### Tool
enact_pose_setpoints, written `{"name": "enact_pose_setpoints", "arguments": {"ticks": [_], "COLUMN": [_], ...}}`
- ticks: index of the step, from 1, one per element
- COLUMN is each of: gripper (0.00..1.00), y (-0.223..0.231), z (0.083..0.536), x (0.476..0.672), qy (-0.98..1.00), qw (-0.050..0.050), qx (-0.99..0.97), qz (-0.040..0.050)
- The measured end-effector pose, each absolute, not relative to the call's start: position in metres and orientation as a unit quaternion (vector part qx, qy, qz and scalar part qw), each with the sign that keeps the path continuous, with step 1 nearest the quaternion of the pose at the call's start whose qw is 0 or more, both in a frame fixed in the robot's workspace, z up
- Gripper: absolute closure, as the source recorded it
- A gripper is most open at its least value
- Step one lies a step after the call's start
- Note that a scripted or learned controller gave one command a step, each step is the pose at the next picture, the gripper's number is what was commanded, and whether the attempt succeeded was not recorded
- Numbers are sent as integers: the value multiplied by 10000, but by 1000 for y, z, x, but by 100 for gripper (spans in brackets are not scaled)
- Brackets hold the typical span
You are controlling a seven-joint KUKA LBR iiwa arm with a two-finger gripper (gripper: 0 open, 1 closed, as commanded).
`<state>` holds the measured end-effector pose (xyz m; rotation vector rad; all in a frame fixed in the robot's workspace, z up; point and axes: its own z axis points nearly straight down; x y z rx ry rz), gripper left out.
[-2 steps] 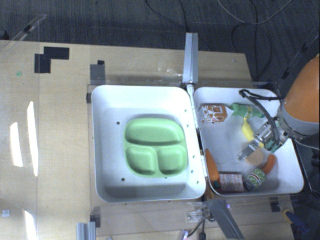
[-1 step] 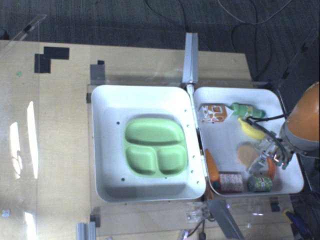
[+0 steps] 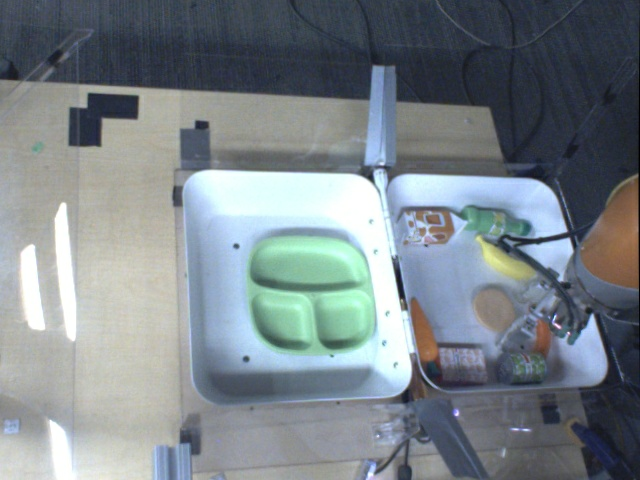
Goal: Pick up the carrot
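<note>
The carrot [image 3: 424,333] is a slim orange piece lying along the left wall of the right bin [image 3: 580,268], pointing toward the front corner. My gripper [image 3: 538,326] hangs low over the front right part of that bin, well to the right of the carrot and apart from it. A small orange patch shows right at the gripper's tip; whether it is an object or part of the tool is unclear. The arm's orange band [image 3: 612,243] sits above the bin's right wall.
The right bin also holds a printed carton [image 3: 428,226], a green bottle [image 3: 495,220], a banana [image 3: 503,259], a round brown disc [image 3: 493,308], a wrapped packet [image 3: 462,363] and a green can [image 3: 522,368]. A green divided tray [image 3: 310,290] lies in the left bin [image 3: 210,268].
</note>
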<state>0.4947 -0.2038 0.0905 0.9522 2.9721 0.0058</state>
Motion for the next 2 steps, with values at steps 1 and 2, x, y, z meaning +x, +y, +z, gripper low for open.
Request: {"name": "enact_pose_setpoints", "arguments": {"ticks": [1, 2], "gripper": [0, 100], "y": [-135, -134], "z": [90, 102], "x": [515, 517], "qy": [9915, 9914], "qw": [94, 123], "qx": [1295, 1307], "qz": [1, 12]}}
